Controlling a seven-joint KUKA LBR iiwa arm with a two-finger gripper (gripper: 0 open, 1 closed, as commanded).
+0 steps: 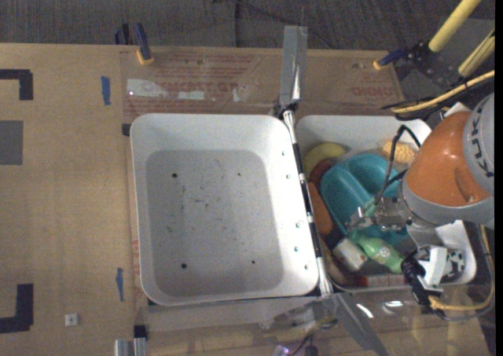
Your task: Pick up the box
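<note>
One box (348, 254) lies by the right bin's (354, 122) left edge, just beside my gripper (377, 218); open or closed, I cannot tell.

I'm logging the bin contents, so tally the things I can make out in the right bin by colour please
Partly hidden by the arm, so visible items only.
Yellow: 1, the round thing
Teal: 1, the scoop-shaped thing
Green: 1, the bottle
White: 1, the small box
Total: 4
</note>
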